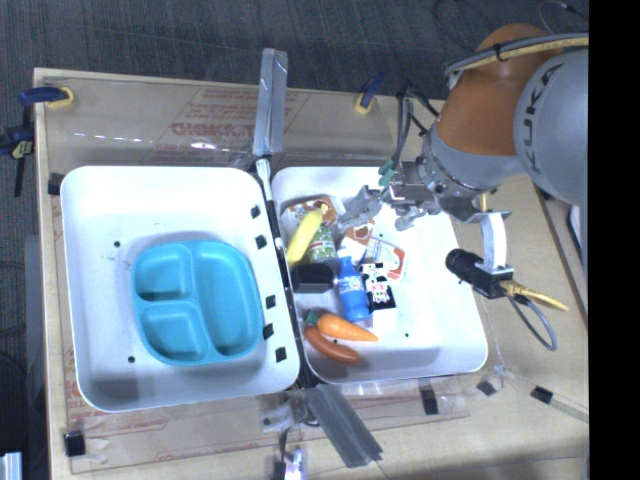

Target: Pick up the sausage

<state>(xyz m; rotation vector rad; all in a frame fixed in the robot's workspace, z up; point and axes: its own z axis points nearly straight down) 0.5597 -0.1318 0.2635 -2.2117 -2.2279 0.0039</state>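
Near right bin's front-left corner, sausage [330,346] lies well below pincer [358,211].

Wooden bench [120,108] under clear sheeting, two white bins on it, left bin [90,368], right bin [450,343]

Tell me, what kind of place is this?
Probably a robot lab. A grey and orange robot arm reaches over two white bins on a bench, one holding toy food like a carrot and a sausage.
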